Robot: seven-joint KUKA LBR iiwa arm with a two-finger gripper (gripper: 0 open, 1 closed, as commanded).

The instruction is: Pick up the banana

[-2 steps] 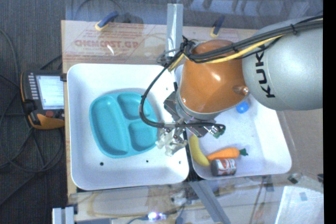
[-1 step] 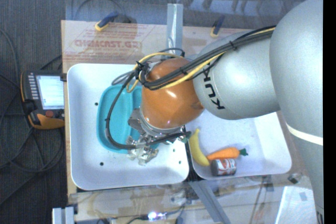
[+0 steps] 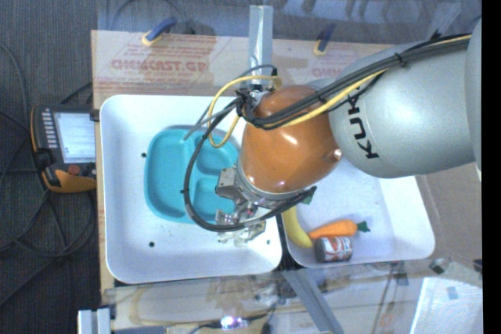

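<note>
Camera view: yellow banana [image 3: 294,228] (mostly hidden) beside gripper [image 3: 239,227], grip unclear

banana [image 3: 294,227]: yellow, curved, lying flat at the left edge of the right bin [image 3: 391,250], near side. its far end is hidden under the arm; the near end curves toward the can [image 3: 334,249].

gripper [image 3: 239,229] over left bin [image 3: 125,246], beside banana [image 3: 295,227].

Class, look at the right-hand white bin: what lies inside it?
Inside the right white bin: a yellow banana, an orange carrot, a small can. The grey arm covers the bin's upper part.
</note>
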